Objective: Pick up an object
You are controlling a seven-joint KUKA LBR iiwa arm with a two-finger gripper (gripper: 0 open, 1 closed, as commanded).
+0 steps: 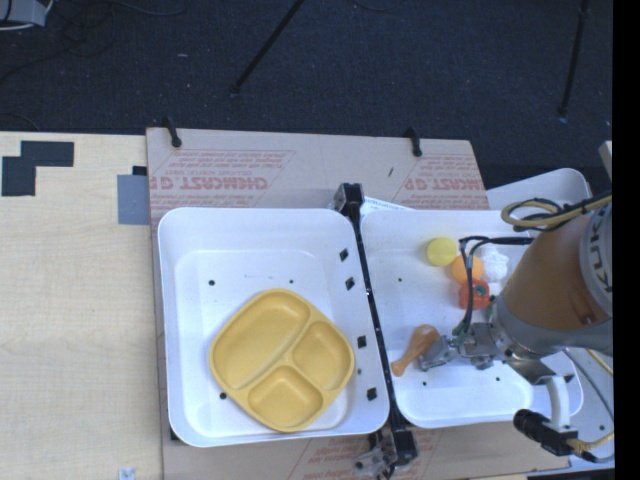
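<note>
Gripper (437,356) low in right bin (420,408), fingers' state can't tell; tan drumstick toy (415,349) just beside it, lying by the divider. Judgement: center over drumstick's thick end, descend straight, close slowly before lifting.

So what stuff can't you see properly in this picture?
- Gripper: too small and dark in the camera view to tell if its fingers are open or shut.
- Orange toy and white thing: partly hidden behind the arm and cables.
- Right bin: its right part is covered by the arm.
</note>
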